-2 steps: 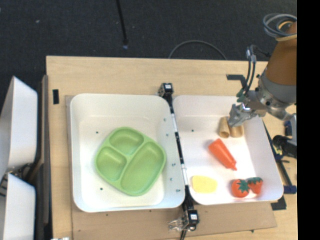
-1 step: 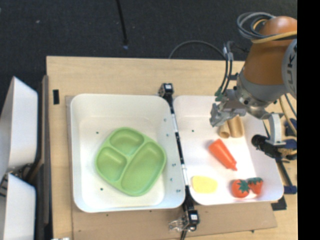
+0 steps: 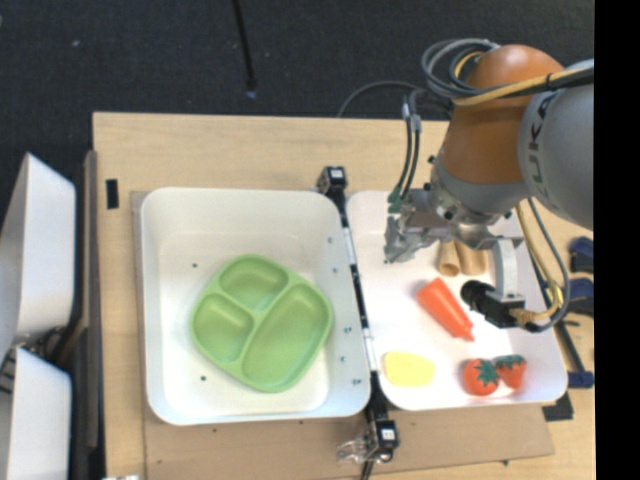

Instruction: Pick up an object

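- The gripper [image 3: 400, 240] hangs low over the right bin's [image 3: 400, 318] upper left corner; whether it is spread or pressed together I cannot tell.
- The orange carrot [image 3: 445, 307] lies just beside it, lower right.
- Best to centre over the carrot and align across its narrow width.
- The yellow piece [image 3: 408, 369] and the strawberry [image 3: 492, 374] lie further down.
- The green plate [image 3: 262, 322] sits in the left bin [image 3: 170, 228].

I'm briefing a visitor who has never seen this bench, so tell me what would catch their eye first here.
The grey arm with its orange band looms over the right bin, its pincer hanging near that bin's far left corner. In the left bin lies a bright green divided plate. The right bin holds an orange carrot, a yellow piece and two red strawberries along its near edge.
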You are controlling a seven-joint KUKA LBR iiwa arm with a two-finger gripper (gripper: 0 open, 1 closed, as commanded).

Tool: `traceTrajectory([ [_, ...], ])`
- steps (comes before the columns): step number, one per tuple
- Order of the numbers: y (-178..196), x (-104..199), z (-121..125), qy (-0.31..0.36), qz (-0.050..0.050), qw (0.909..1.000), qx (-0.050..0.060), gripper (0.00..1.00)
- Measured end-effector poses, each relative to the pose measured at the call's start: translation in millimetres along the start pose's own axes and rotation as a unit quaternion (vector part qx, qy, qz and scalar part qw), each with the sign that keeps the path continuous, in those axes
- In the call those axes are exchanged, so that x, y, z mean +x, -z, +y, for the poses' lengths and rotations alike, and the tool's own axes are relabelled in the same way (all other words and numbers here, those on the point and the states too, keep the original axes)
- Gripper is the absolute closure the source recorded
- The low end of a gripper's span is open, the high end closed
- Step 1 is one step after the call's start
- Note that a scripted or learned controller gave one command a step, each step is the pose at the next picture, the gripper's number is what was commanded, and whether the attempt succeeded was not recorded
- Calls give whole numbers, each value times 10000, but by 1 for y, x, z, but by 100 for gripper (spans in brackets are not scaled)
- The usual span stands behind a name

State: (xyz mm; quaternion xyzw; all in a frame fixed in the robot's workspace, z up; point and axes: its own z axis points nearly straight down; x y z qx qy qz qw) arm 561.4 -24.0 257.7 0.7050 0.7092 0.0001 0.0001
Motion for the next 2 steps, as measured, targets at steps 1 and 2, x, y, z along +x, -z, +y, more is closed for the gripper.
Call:
traceTrajectory([
  [1,-7,42,-6,-3,-2,10000,-1,100],
  [2,-16,95,-19,6,5,10000,2,100],
])
